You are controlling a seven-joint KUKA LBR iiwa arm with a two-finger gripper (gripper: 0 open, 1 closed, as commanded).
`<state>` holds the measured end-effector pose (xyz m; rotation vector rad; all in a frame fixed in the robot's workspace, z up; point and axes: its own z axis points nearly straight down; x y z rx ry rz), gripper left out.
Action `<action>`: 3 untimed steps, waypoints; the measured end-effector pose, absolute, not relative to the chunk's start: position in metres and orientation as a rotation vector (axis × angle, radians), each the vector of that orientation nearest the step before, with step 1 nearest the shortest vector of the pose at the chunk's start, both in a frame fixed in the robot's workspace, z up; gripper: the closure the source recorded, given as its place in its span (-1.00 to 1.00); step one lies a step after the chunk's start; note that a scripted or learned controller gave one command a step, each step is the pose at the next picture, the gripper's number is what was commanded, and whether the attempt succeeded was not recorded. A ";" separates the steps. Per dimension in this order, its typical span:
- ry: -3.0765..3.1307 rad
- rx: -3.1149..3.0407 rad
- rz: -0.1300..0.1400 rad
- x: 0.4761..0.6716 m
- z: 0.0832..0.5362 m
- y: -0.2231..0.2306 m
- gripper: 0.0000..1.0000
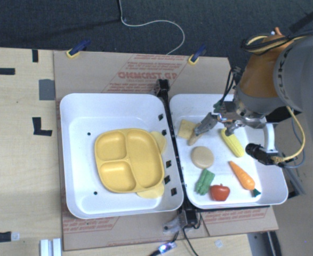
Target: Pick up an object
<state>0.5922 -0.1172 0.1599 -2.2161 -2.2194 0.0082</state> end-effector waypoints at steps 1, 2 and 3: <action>-2.219 -2.215 0.009 0.590 0.095 -0.116 -1.00; -2.223 -2.219 0.003 0.589 0.084 -0.115 -1.00; -2.224 -2.219 0.003 0.590 0.095 -0.116 1.00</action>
